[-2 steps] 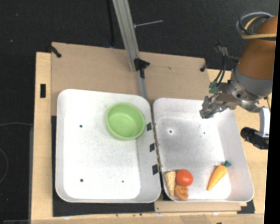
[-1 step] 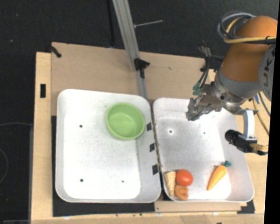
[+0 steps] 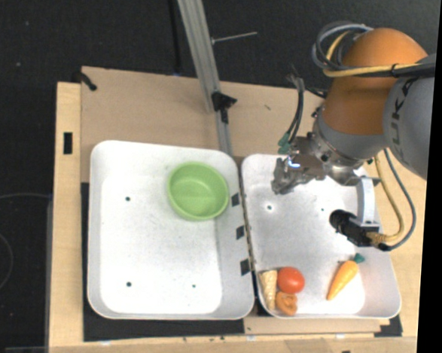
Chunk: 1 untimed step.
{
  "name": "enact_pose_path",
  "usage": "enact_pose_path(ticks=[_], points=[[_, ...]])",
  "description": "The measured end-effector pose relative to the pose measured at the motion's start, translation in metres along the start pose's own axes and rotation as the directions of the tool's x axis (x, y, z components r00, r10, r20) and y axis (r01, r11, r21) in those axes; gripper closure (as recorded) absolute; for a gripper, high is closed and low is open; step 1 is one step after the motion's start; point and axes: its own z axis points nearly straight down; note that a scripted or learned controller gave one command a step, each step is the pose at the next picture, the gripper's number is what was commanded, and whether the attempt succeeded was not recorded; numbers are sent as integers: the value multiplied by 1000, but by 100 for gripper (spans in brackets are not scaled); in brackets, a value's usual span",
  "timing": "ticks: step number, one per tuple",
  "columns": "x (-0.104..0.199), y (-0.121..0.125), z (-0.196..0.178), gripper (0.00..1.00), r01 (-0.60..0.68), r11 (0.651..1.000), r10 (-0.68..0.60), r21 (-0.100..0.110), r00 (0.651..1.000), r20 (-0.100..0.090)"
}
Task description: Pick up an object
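Green round plastic bowl sits in the left shallow white bin, near its top edge. The right white bin holds a smooth red tomato, a tapered orange carrot and tan food pieces along its lower rim. The metal tool hovers over the right bin's upper left corner; grip state cannot be determined.

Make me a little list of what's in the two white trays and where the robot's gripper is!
left bin: holds a green bowl, near its top right corner
right bin: holds a tomato, a carrot and a pale food piece with a brown piece by it
tomato: at the bottom edge, touching the pale and brown pieces
carrot: right of the tomato, apart from it, green end up
gripper: over the right bin's top left part, far from the food
gripper holding: nothing seen in it
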Motion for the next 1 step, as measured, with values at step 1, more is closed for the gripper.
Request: enact_pose_path(ticks=[1], points=[[40,-20,4,100,-1,1000,1,1,1000,0]])
